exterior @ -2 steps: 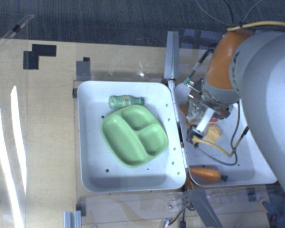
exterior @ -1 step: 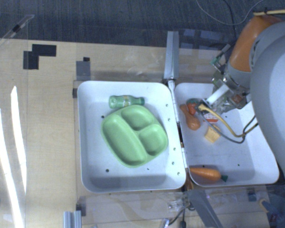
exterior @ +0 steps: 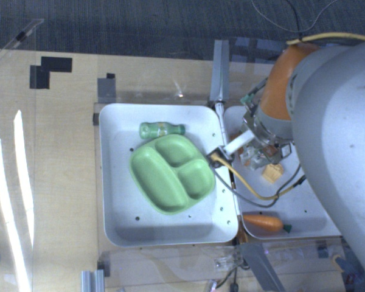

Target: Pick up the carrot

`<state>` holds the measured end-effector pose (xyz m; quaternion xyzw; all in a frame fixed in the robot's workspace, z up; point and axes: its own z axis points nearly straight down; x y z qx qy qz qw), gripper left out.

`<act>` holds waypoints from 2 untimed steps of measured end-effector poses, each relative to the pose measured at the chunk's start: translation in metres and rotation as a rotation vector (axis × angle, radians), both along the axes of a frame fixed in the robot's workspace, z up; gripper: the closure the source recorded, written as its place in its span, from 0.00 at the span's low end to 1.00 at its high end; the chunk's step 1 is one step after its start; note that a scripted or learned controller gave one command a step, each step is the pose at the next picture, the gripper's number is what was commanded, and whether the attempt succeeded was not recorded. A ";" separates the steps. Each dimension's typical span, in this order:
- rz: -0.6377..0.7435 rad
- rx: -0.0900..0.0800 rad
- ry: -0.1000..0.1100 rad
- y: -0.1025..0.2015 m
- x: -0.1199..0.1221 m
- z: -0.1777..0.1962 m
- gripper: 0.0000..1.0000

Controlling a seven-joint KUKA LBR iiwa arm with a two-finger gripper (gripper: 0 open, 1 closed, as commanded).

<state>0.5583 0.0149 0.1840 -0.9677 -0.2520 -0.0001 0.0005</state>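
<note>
Your arm [exterior: 328,102] hangs over the right bin [exterior: 304,221], jaws' state unclear, so drop squarely over the carrot [exterior: 263,222] lying by the near wall.

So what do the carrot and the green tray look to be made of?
Carrot: likely a plastic toy; smooth, even orange skin with a slight sheen and a small green stub. Tray: seemingly moulded plastic, matte pale green, three rounded compartments in one piece.
</note>
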 end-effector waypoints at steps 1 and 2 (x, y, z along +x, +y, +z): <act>0.009 0.000 -0.003 0.001 0.002 0.011 1.00; 0.020 0.000 -0.006 0.002 0.003 0.022 1.00</act>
